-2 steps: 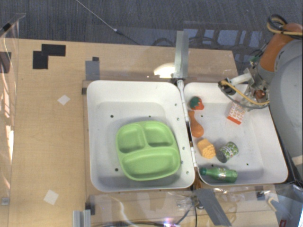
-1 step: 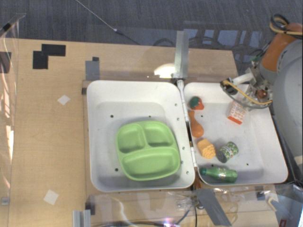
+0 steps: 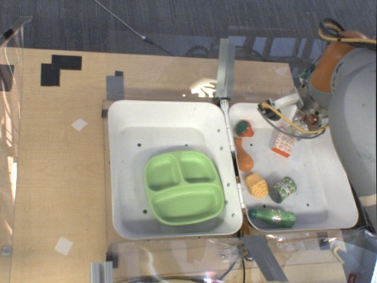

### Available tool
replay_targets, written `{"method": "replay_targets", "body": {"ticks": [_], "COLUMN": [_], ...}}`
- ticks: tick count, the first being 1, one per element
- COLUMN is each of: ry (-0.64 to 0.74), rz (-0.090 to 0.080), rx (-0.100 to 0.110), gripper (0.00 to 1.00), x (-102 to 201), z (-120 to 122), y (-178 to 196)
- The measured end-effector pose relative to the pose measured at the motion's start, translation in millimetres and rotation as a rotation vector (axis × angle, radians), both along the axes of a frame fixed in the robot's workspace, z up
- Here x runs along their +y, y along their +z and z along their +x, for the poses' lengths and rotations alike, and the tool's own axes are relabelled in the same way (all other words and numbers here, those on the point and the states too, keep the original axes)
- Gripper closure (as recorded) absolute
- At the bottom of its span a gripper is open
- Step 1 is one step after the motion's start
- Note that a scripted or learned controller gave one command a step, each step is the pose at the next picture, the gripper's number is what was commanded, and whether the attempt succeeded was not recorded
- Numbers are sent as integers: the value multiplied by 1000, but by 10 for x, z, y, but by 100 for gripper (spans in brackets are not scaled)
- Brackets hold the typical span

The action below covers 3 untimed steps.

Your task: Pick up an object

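The right bin (image 3: 330, 187) holds several small objects. A red and green toy (image 3: 244, 128) lies by the bin's left wall, with an orange carrot-like piece (image 3: 243, 155) just below it. Further down are a yellow-orange chunk (image 3: 257, 185), a green patterned can (image 3: 284, 188) on its side, and a green bottle (image 3: 272, 217) lying flat. A red and white packet (image 3: 284, 144) lies near the bin's upper middle. My gripper (image 3: 307, 120) hangs over the upper right of this bin, just up and right of the packet, with cables looped around it.
The left bin (image 3: 129, 158) holds a green divided plate (image 3: 184, 187). A metal divider post (image 3: 225, 69) stands between the bins at the back. My grey arm (image 3: 353, 99) covers the right bin's right side.
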State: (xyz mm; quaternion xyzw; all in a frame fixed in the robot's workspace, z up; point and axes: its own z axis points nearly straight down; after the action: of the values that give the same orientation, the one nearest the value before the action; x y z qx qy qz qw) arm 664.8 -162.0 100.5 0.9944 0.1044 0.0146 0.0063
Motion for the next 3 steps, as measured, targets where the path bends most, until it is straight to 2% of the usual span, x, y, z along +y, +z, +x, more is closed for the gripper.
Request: {"method": "replay_targets", "body": {"ticks": [1, 2, 3], "ry": [-3, 1, 2], "rz": [3, 4, -1], "rx": [-2, -4, -11], "gripper": [100, 100, 100], "x": [493, 29, 270], "z": [57, -314, -711], "y": [3, 7, 14]}}
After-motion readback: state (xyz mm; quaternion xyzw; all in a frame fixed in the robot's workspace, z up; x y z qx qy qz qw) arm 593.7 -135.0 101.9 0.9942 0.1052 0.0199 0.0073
